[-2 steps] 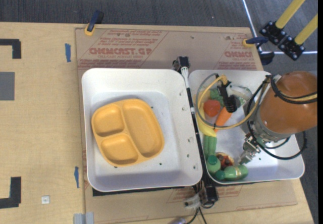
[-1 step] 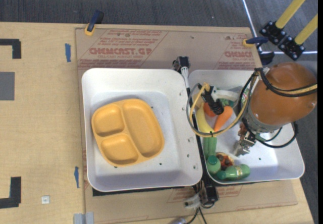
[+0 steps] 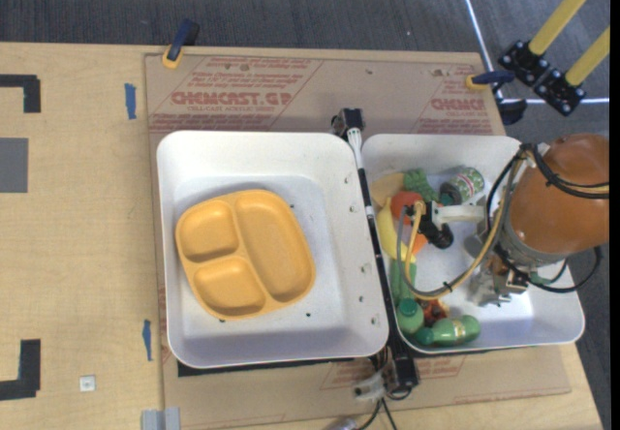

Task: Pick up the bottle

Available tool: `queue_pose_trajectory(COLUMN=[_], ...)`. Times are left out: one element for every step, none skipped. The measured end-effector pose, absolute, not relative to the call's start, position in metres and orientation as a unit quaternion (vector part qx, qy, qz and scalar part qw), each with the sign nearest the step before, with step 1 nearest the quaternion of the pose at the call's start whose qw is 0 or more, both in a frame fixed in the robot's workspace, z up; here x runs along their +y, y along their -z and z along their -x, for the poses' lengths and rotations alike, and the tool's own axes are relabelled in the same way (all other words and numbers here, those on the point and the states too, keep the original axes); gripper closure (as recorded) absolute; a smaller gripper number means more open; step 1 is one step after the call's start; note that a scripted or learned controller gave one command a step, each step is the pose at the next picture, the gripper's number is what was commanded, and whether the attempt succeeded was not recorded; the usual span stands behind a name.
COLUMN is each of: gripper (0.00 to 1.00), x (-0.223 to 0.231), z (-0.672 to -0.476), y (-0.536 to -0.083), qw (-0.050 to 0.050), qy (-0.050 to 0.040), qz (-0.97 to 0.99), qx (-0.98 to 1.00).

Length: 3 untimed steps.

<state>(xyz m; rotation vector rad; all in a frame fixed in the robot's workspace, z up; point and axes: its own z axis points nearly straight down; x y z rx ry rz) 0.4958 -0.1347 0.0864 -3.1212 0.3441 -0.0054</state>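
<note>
Cables (image 3: 387, 384) bunch at the near edge of the desk (image 3: 77, 225), just below where the two bins meet. Next comes the right bin (image 3: 557, 326), and the bottle (image 3: 448, 329) lies in it: green, on its side, tight along the near wall, with a small red piece (image 3: 407, 306) just beside its left end. That spot is the main risk. With the wall touching one flank, a pincer coming down may strike the rim or find room on only one side, so the bottle could roll or skid along the wall rather than be caught.

Slightly farther in and to the right hangs the pincer (image 3: 496, 288), over bare bin floor, near the bottle but apart from it and holding nothing. Whether it is apart or together I cannot tell; wires loop around it and blur its outline. Those wires could drag across the clutter as the arm (image 3: 562, 200) shifts.

Beyond, a yellow piece (image 3: 392, 230), orange bits and a green can (image 3: 463, 184) crowd the bin's far left. The can is also green and rounded, so a grab aimed by colour could land on it instead.

To the left, a yellow tray (image 3: 242, 252) sits in the left bin (image 3: 184, 162).
</note>
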Motion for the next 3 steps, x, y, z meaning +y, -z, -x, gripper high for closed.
queue_pose_trajectory(gripper=[1.00,1.00,1.00], x=[-0.187,-0.159,-0.094], z=[-0.487,-0.485,-0.488], y=[-0.169,-0.086,-0.087], qw=[0.001,0.000,0.001], qy=[0.0010,-0.0006,0.0006], qz=[0.995,0.995,0.995], qx=[0.101,0.101,0.101])
